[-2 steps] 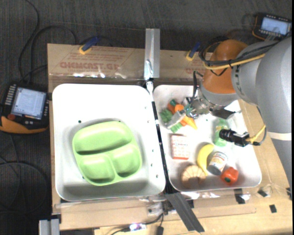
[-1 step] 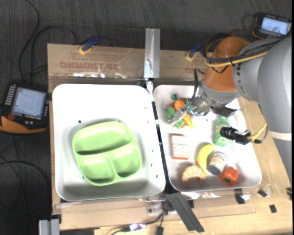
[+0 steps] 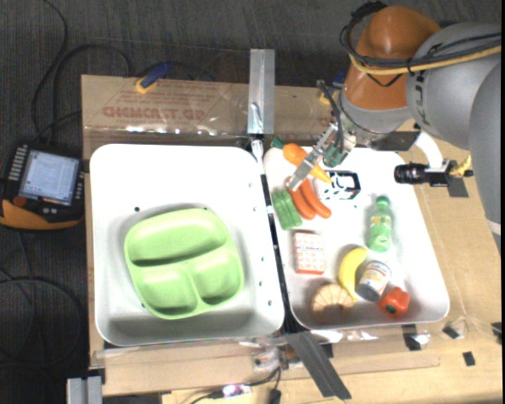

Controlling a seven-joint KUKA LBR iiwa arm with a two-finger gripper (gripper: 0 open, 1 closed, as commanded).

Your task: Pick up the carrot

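Note:
An orange elongated piece (image 3: 310,202), which I take for the carrot, lies slantwise in the right bin (image 3: 429,251) near its left wall, with a green piece (image 3: 284,209) beside it. My gripper (image 3: 301,175) reaches down-left from the wrist at the bin's far side, and its tip is just above the carrot's upper end. A second rounded orange piece (image 3: 295,152) and a bit of yellow (image 3: 321,174) sit right by the gripper. Whether anything is held is hidden by the gripper's own body.
The right bin also holds a green bottle (image 3: 380,223), a pink-and-white packet (image 3: 308,253), a yellow fruit (image 3: 351,265), a small can (image 3: 373,279), a red piece (image 3: 395,300) and a bread-like item (image 3: 332,298). A green divided plate (image 3: 183,261) lies in the left bin (image 3: 118,167).

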